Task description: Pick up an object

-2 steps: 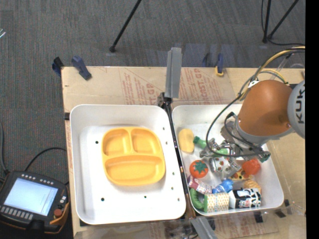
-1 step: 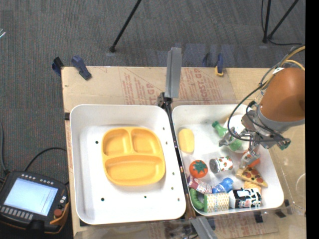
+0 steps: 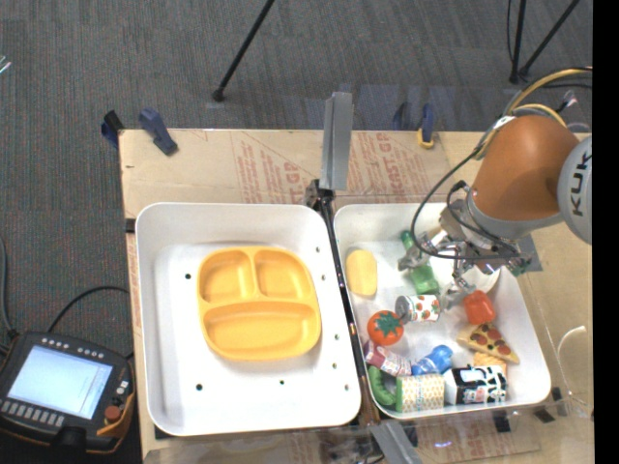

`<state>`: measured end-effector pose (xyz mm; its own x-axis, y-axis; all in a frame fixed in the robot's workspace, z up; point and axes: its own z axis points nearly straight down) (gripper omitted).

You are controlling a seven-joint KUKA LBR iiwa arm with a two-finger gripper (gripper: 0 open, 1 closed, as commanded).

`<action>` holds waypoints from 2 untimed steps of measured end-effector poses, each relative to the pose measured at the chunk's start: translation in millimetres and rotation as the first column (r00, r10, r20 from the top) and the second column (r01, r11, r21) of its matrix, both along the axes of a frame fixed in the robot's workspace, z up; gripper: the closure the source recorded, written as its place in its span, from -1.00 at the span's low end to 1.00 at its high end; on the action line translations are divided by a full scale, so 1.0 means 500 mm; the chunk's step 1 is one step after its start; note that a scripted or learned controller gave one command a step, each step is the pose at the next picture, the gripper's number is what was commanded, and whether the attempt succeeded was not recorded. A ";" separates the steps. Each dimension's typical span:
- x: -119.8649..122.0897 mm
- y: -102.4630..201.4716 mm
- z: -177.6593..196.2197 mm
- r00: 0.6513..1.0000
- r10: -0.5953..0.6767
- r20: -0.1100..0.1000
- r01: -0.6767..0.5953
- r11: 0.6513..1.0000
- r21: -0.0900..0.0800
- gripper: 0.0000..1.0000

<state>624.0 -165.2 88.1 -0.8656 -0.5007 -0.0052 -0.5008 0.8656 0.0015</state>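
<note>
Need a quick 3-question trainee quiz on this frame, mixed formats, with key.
1. True or false: the yellow divided tray lies in the right bin.
2. What lies nearest the gripper? A) green toy B) pizza slice C) tomato
3. Fill in: the pale yellow piece lies by the right bin's ____ wall.

Key: 1. False, it lies in the left bin. 2. A. 3. Left.

Grey carpet floor (image 3: 116,56), black stand legs (image 3: 250,39) (thin, slanted); cardboard-topped bench (image 3: 242,167), blue clamps (image 3: 157,130)
</note>
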 end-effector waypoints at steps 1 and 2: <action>0.043 0.123 0.000 0.997 -0.076 0.000 0.076 0.997 0.000 -1.00; -0.042 0.005 0.001 1.000 -0.014 0.000 0.014 1.000 -0.004 -1.00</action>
<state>602.9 -162.6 88.8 -0.8724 -0.4888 -0.0035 -0.4888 0.8724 -0.0016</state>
